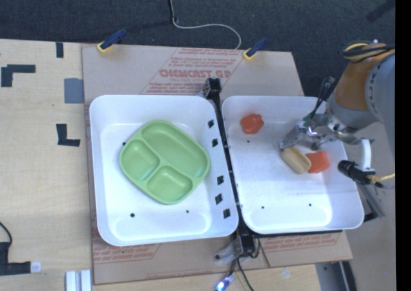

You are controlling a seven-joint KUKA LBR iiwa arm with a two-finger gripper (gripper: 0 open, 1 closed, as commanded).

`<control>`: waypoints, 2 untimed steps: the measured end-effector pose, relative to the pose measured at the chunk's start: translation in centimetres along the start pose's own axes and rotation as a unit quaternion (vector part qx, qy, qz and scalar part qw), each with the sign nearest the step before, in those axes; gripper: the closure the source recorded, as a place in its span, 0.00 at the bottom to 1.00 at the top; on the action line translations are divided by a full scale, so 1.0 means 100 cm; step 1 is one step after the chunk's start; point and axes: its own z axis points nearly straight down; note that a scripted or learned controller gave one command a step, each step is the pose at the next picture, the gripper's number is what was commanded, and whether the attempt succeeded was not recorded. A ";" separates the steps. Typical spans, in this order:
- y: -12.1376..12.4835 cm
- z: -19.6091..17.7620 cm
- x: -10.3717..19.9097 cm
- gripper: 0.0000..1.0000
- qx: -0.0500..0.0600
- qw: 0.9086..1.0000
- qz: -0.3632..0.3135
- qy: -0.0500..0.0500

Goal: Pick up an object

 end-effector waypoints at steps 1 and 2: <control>0.058 0.001 0.004 0.00 -0.001 1.000 -0.003 0.001; -0.001 -0.071 0.073 0.00 0.002 1.000 -0.004 0.001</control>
